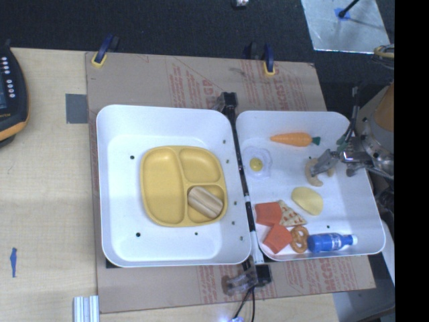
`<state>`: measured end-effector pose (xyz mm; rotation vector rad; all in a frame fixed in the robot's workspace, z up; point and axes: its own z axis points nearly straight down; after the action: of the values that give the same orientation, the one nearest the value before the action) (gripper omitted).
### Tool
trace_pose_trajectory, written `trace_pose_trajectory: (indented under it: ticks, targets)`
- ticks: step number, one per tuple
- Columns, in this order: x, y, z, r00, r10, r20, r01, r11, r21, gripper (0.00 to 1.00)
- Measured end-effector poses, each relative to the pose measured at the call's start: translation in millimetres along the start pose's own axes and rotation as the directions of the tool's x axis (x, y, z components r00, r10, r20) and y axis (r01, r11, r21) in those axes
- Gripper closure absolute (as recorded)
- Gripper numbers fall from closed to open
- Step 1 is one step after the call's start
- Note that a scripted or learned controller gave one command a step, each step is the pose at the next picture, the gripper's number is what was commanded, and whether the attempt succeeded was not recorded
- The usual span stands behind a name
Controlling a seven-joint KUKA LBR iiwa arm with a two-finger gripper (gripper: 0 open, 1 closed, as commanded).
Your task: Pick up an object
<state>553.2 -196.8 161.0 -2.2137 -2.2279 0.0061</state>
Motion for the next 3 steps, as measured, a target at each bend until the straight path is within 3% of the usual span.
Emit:
trace_pose_trajectory:
  ticks: [1, 2, 3]
  targets:
    - [-14.4, 37.6, 73.3, 1.000, -0.001, -0.001, 0.001, 1.000, 0.003, 0.00]
    - [-16.0, 40.8, 54.8, 1.000, -0.003, 0.003, 0.003, 1.000, -0.008, 1.00]
    - [10.5, -17.1, -19.9, 1.000, 0.005, -0.004, -0.005, 1.000, -0.002, 1.00]
